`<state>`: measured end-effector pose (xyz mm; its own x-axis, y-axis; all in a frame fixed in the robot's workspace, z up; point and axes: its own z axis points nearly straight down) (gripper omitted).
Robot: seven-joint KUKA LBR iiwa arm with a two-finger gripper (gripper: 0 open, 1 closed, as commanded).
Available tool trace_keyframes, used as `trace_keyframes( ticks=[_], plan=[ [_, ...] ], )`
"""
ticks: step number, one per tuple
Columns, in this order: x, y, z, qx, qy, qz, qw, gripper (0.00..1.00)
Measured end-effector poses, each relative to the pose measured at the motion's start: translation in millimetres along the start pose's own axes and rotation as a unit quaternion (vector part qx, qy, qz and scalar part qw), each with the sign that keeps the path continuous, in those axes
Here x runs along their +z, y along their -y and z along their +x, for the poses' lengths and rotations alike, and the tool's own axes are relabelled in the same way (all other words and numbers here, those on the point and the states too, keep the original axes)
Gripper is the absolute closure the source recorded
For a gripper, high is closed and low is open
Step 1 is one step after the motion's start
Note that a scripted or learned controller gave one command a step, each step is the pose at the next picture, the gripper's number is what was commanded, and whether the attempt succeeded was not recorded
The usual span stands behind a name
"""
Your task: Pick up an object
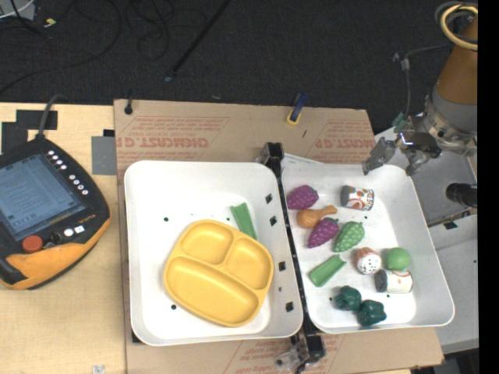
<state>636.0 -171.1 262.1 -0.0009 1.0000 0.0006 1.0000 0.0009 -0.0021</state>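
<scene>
Toy foods crowd the right-hand shallow white bin [433, 248]: two dark green plastic broccoli pieces [359, 305] nearest, a purple plastic grape bunch [323, 231] mid-bin, a small striped can [358, 199] farther back. Beyond the far rim hangs the two-finger gripper [398, 151], jaws apart, holding nothing. Packed neighbours could jam a descending finger and spoil the grasp.

Arm [458, 68] cut off by the top right corner; only orange band and wrist in frame. Gripper [396, 156] small against the right bin's [437, 302] far corner, finger gap unreadable. Green strip [244, 220] in left bin [148, 209] partly hidden under the yellow divided plate [218, 271]. Print on the small can [358, 199] too small to read. Tablet controller [43, 209] clipped by the left edge. Clamp hardware [300, 355] at bottom edge blurred.
</scene>
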Motion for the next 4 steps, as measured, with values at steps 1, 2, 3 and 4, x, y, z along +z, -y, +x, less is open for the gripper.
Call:
trace_keyframes(
  ticks=[1, 2, 3, 4],
  plan=[
    [139, -8, 3, 0.0, 0.001, -0.002, 1.0, 0.0],
    [175, -1, 49, -0.001, 0.0, 0.001, 1.0, 0.0],
    [176, 78, 85, 0.002, -0.002, 0.004, 1.0, 0.0],
    [162, 73, 80, 0.006, -0.001, -0.001, 1.0, 1.0]
  ],
)
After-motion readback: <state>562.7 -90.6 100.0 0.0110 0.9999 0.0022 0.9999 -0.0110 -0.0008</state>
